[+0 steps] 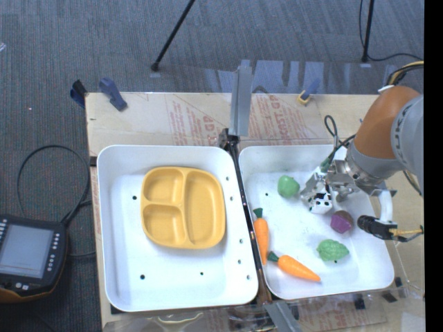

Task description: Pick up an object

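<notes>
Lying in the left bin [118,282], a yellow divided plate [184,207] occupies the centre. The bench [166,120] carries faint reddish printing, unreadable. The right bin [377,272] contains two carrots [261,235] [297,268], a green round item [288,186], a leafy green item [333,250] and a purple item [341,221]. The pincer [320,198] sits low beside a black-and-white object [320,201]; whether it is gripping cannot be determined.

The yellow three-compartment plastic plate [183,207] lies in the left shallow white bin [118,282]. The right shallow white bin [377,272] holds two orange toy carrots [261,236] [298,268], perhaps touching, near its front-left.
</notes>
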Action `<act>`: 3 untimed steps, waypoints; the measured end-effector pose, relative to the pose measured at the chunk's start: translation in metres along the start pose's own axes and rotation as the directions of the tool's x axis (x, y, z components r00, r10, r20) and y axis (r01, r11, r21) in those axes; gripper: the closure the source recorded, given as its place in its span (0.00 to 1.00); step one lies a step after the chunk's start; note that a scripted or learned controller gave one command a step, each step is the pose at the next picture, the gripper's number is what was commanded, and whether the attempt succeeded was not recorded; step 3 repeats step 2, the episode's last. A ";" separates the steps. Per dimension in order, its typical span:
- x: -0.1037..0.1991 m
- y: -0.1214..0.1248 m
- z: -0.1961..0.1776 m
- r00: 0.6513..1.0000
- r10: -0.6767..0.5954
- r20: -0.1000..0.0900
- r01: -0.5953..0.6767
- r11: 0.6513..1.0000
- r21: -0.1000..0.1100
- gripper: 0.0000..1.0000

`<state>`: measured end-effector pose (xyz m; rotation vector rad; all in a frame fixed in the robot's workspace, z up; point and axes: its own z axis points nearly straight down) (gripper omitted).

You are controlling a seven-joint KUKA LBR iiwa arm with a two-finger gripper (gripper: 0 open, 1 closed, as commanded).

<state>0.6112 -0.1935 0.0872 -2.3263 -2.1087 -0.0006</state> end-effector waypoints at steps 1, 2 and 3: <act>-0.001 0.001 -0.011 1.000 0.001 -0.001 -0.001 1.000 -0.001 1.00; 0.083 -0.001 -0.101 0.999 0.041 -0.001 -0.041 0.999 -0.007 1.00; 0.083 -0.001 -0.101 0.999 0.041 -0.001 -0.041 0.999 -0.007 1.00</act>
